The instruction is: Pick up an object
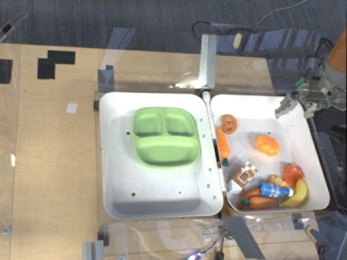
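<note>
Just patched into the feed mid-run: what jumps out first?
The pale green, three-compartment plastic plate sits alone in the left white bin. The right white bin holds bright toy food, heaped toward its near end, with the pincer at its far right corner.

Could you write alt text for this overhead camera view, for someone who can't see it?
A robot gripper hangs over the top right corner of the right bin, which holds toy food: an orange fruit, a carrot, a banana. The left bin holds a green divided plate.
</note>
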### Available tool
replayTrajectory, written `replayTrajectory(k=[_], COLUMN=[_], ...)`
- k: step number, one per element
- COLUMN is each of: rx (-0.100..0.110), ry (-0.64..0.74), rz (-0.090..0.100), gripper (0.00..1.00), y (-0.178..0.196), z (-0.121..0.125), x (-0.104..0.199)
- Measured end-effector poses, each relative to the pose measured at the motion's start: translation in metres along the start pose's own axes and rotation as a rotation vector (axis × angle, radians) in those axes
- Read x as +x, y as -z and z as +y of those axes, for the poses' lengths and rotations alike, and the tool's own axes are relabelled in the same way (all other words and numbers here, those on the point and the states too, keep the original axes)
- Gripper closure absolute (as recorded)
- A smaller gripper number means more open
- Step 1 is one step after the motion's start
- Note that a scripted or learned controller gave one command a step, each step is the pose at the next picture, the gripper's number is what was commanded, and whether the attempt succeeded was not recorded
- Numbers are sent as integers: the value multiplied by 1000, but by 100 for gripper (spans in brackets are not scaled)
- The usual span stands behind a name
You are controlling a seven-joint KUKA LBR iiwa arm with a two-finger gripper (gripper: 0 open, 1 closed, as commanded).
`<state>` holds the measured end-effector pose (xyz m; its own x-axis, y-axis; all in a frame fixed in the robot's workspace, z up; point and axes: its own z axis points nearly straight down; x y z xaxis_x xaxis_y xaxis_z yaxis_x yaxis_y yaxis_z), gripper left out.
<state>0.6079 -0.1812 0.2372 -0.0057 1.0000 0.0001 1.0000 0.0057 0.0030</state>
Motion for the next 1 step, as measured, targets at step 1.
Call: replayTrajectory(k=[1], rx=[-2], ry=[89], rz=[0], gripper=[0], y=[-142], z=[-36], x=[42])
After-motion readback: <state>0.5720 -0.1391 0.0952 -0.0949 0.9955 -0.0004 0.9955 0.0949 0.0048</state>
